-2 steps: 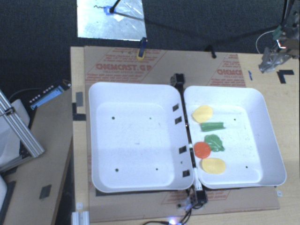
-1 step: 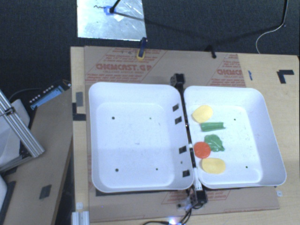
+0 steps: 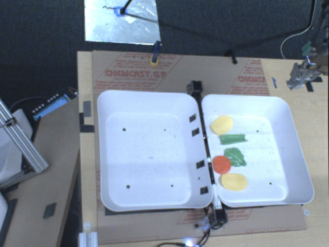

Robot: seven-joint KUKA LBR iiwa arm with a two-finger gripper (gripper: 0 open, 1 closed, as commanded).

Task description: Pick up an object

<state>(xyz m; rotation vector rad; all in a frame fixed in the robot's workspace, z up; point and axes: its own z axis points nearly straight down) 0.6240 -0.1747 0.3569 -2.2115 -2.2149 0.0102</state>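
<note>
The right bin holds several small toy foods along its left side. A pale yellow piece lies farthest back, with a green pod just in front of it. Nearer the front are a dark green leafy piece, a red-orange disc touching it on the left, and a yellow oval. My gripper hangs at the far right, beyond the right bin's back right corner and well away from all the pieces. Nothing shows in it.
The left bin sits beside the right one, joined by black clips along the middle divider. Both rest on a cardboard sheet. A shiny metal plate lies at the back left, and an aluminium frame stands at the left.
</note>
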